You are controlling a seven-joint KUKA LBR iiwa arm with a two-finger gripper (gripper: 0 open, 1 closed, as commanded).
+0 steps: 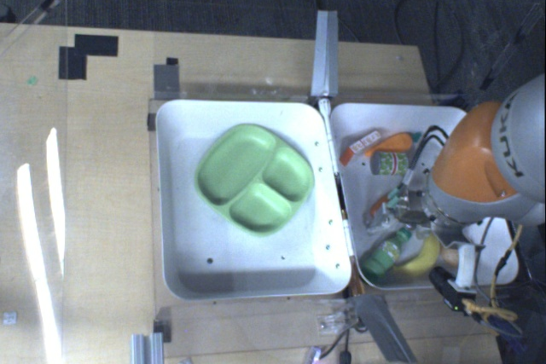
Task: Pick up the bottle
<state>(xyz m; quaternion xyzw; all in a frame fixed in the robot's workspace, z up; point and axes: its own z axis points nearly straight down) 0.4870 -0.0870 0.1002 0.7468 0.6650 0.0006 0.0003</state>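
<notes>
A green bottle (pixel 385 255) lies tilted in the near left corner of the right bin (pixel 345 183). Its neck points up toward the gripper (pixel 394 210). The gripper hangs low inside the bin, just above and behind the bottle. The arm's orange band (pixel 468 159) and grey wrist cover the bin's right half. I see nothing clearly held.
A yellow banana (pixel 420 260) lies right beside the bottle. A green-labelled container with an orange end (pixel 392 159) and a small orange and white packet (pixel 363 144) lie at the back of the right bin. The left bin (pixel 183 260) holds a green divided plate (pixel 254 176).
</notes>
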